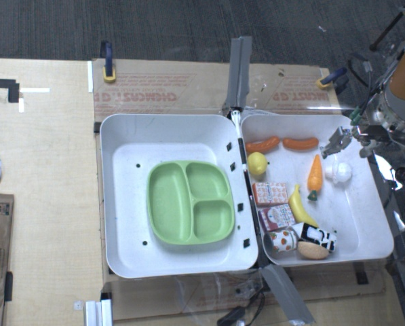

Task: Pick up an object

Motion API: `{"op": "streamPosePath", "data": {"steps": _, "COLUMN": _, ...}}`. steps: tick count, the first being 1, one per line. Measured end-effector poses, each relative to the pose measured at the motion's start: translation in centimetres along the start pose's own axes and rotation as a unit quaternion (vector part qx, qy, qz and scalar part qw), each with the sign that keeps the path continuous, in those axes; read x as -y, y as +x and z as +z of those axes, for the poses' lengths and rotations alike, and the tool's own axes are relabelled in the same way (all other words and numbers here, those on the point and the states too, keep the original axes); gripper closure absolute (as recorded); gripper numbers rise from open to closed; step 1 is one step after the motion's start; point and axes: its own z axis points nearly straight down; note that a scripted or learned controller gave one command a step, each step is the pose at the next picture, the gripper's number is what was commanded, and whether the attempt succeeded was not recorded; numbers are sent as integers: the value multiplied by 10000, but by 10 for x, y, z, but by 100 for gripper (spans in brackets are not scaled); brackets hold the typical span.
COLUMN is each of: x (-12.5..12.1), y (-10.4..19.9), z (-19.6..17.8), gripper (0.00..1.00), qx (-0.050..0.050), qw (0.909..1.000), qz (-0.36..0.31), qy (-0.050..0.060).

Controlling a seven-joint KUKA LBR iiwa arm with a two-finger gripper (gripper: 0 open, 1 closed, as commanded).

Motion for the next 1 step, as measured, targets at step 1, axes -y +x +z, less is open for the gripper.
{"op": "streamPosePath", "data": {"steps": 1, "x": -11, "y": -29, "z": 111, "gripper": 0, "qx": 67, "qw": 9980, "qz": -607, "qy": -154}}
